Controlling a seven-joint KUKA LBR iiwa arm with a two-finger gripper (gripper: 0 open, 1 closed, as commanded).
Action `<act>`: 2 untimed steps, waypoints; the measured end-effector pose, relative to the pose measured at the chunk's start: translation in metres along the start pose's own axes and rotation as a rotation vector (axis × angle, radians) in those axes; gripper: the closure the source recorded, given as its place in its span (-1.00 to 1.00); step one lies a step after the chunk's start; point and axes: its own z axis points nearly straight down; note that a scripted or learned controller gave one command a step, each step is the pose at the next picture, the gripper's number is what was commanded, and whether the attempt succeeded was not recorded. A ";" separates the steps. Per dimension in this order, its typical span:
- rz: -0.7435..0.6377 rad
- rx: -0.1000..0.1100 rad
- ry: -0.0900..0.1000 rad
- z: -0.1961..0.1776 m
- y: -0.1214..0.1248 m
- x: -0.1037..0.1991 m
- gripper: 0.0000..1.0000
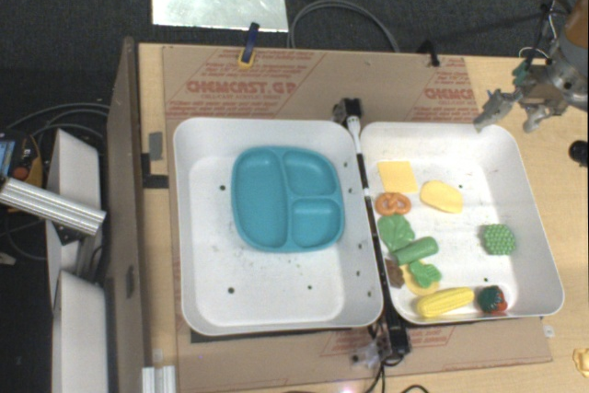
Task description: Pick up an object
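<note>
Looking down on the bench, I see my gripper [512,110] parked high at the far right corner of the right bin [529,189], its two fingers spread wide with nothing between them, hanging over the bin's rim and not over any object. The things I could pick all lie in that right bin: a yellow cheese square [398,176] and a pale lemon-like piece [442,196] near the middle, a pretzel [393,203] and a crowd of green vegetables [410,248] packed against the left wall, a green bumpy ball [498,239] standing alone toward the right, and a corn cob [444,301] touching a strawberry [492,299] along the near edge. The left bin [198,225] holds only a blue divided plate [286,199]. My worry is the choice of target. If I drop into the cluster by the left wall, the fingers will likely land on two pieces at once or jam against the wall and close on nothing. The cheese square looks flat, so the fingertips may scrape past it. The corn and strawberry sit close enough that one could be nudged away. I judge the lone bumpy ball or the lemon piece the safer descent.
</note>
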 end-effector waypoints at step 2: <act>-0.001 -0.008 -0.004 0.064 0.027 0.002 -1.00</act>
